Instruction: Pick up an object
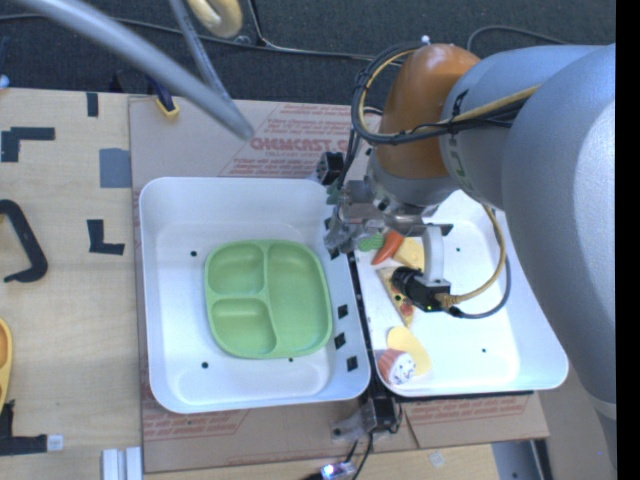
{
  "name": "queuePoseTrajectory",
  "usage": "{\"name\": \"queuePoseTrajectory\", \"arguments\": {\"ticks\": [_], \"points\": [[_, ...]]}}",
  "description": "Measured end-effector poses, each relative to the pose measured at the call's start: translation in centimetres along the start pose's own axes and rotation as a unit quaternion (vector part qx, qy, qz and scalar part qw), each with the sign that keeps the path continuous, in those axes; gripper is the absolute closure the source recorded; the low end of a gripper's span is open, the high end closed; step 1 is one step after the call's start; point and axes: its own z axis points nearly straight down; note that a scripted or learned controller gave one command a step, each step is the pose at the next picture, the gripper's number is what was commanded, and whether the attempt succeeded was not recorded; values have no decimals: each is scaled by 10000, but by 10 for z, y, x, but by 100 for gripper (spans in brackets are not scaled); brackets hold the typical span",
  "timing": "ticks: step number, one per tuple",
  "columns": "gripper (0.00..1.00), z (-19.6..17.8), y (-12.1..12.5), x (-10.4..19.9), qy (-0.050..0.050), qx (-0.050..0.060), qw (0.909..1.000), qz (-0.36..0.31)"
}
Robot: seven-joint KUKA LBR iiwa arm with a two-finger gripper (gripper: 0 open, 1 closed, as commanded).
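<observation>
Arm low over the right bin's inner corner, above a heap of small plastic pieces.

The gripper point(372, 230) hangs under the smooth grey arm point(540, 118) and its glossy orange band point(425, 88), set at the near-left part of the right bin point(500, 363), close to the wall shared with the left bin point(165, 298); whether it is parted or closed on anything cannot be told, since the wrist hides it. Just beside it lie an orange carrot-shaped piece point(388, 248), a pale yellow block point(410, 256) and, nearer the front rim, a rounded yellow-and-white toy point(402, 360). The left bin, shallow, white and matte, holds a rounded light-green divided tray point(268, 298) with three compartments, lying flat. Both bins rest on brown printed cardboard point(290, 143).
</observation>
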Motion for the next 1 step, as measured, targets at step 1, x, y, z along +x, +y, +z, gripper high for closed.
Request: {"name": "queuePoseTrajectory", "arguments": {"ticks": [1], "points": [[100, -3, 17, 53, 2, -6, 10000, -2]]}}
